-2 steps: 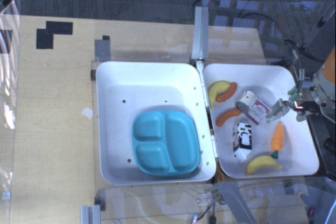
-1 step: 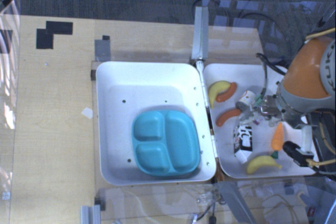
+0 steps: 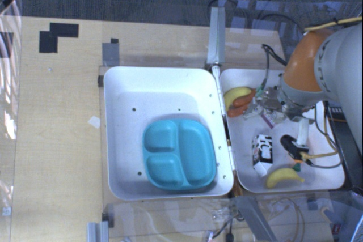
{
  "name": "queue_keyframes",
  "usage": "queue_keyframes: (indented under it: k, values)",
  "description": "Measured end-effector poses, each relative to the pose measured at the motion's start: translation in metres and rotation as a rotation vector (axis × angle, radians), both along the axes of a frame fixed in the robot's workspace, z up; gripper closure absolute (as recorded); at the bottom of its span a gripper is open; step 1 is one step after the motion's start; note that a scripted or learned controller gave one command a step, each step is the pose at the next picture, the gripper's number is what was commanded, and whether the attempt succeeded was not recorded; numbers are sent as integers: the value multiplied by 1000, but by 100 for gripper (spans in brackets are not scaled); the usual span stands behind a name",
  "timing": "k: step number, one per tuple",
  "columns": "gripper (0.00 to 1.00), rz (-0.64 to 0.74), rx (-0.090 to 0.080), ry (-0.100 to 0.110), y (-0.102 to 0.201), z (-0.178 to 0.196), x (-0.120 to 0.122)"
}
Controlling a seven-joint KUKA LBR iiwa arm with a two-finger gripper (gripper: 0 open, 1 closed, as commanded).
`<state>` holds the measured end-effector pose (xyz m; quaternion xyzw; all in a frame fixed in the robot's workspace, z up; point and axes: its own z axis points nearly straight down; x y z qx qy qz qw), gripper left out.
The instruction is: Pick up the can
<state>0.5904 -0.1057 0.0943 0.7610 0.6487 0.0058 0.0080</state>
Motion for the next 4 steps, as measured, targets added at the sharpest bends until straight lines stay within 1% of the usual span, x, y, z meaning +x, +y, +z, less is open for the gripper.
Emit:
queue_keyframes:
  k: [1,2,3,4]
  values:
    - [100,0,-5,-11,-2,13,3]
    - [0,0,-5,-10,-2,13,3]
    - [0,-80,3,6,-9,-4,-28]
    - [0,71,2,14,-71,46,-34]
